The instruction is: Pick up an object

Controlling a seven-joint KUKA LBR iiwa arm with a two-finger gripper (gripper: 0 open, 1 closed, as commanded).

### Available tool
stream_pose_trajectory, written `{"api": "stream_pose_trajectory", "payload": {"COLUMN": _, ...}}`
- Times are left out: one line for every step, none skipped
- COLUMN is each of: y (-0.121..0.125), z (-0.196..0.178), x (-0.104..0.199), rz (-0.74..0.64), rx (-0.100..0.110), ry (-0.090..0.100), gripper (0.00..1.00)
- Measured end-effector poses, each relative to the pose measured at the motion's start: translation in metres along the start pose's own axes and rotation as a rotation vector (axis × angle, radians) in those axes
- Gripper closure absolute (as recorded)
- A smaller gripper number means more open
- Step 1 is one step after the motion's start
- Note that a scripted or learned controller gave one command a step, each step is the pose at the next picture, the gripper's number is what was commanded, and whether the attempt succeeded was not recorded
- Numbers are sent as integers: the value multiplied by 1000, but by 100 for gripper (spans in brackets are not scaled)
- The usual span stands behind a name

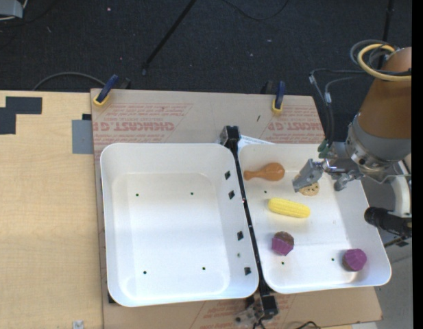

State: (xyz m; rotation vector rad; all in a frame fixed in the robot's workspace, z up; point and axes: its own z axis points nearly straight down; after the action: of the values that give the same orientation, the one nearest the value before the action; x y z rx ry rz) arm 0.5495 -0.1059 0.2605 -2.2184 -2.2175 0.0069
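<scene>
Your gripper (309, 178) sits low in the right bin (376, 273), just above a small tan, cookie-like piece (309, 190) near the bin's back; whether its fingers are spread or pressed together you cannot tell, since the view is too coarse there. That piece looks like the target; the drumstick (266, 173) lies just to its left, the corn cob (288, 208) just in front. The piece looks flat and small, so the fingers may close above it or skid over it; a slight offset would nudge it toward the corn. The two purple items (282, 243) (354, 259) lie well apart from the gripper; the left bin (115, 184) plays no part in this step.
</scene>
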Motion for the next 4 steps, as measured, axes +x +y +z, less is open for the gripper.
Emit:
{"api": "stream_pose_trajectory", "payload": {"y": 1, "z": -3, "x": 0, "rz": 0, "rx": -6, "ry": 0, "gripper": 0}}
{"api": "stream_pose_trajectory", "payload": {"y": -1, "z": 40, "x": -1, "rz": -1, "rx": -2, "ry": 0, "gripper": 0}}
{"api": "stream_pose_trajectory", "payload": {"y": -3, "z": 103, "x": 2, "rz": -1, "rx": 0, "ry": 0, "gripper": 0}}
{"api": "stream_pose_trajectory", "payload": {"y": -5, "z": 157, "x": -8, "rz": 0, "rx": -1, "ry": 0, "gripper": 0}}
